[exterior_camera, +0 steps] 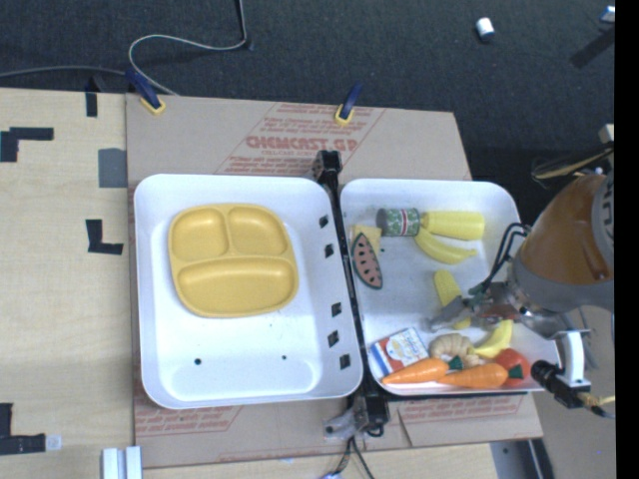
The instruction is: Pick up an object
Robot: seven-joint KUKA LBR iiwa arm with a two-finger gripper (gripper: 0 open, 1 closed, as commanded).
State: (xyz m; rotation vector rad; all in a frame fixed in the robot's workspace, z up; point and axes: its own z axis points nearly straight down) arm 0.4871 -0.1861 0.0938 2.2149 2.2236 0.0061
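Note:
My gripper (469, 313) hangs low over the right side of the right bin (499, 200), below the arm's orange band (565, 239). Just left of it lies a small yellow block (446, 286). Right under it sit a small banana (495, 338) and a beige knobbly piece (450, 346). Along the bin's front wall lie two carrots (449, 373) and a red-and-white carton (401, 347). Farther back are a green can (400, 221), a yellow cob (455, 225), another banana (445, 249) and a watermelon slice (366, 259). I see nothing held in the gripper.
The left bin (160, 367) holds a yellow divided plate (234, 258). A black divider with clips (337, 267) runs between the bins. Both bins rest on a cardboard sheet (300, 138). A white-and-black part of the arm (564, 367) overhangs the right bin's front right corner.

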